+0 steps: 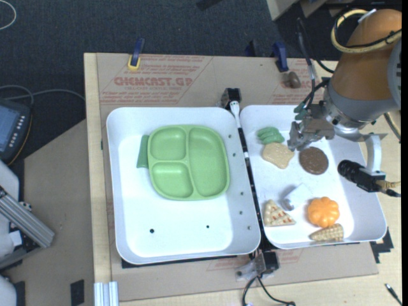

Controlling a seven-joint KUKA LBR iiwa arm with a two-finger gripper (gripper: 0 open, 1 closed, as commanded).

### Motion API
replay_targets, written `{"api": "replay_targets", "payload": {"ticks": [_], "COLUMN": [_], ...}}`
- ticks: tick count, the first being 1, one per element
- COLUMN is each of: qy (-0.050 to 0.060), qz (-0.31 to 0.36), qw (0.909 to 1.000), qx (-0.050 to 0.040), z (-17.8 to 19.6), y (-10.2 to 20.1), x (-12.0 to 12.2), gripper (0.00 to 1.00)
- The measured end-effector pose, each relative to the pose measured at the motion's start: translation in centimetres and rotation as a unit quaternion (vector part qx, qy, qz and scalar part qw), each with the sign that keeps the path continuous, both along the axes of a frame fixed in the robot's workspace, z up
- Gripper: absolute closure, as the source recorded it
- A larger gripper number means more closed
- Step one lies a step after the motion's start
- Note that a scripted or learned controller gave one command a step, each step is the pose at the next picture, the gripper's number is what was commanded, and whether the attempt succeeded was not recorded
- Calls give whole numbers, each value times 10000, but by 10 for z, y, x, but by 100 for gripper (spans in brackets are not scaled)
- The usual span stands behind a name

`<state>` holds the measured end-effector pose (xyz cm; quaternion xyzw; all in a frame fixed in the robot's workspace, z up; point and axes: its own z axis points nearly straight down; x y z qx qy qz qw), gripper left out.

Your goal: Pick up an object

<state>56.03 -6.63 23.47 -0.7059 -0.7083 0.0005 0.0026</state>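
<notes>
The robot's hand [298,137] hovers over the right bin [366,218], just at three o'clock of a beige cracker [276,155]; its grip cannot be told. A green divided plate [189,161] lies in the left bin [127,196].

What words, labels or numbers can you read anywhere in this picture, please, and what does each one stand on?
"CHEMCAST G P", red print on the brown board behind the left bin; the last letters are uncertain.
The smaller red lines under it, and the red print on the board behind the right bin, are too blurred to read.
The green tray and the toy foods show no text.
</notes>
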Motion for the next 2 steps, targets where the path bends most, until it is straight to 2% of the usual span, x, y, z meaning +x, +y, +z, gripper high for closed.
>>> {"api": "replay_targets", "payload": {"ticks": [1,2], "qy": [-1,9], "qz": [6,-6], "qw": [10000,10000], "qx": [0,-6], "z": [5,-14], "y": [44,77], "x": [-29,-62], "gripper": [100,100]}}
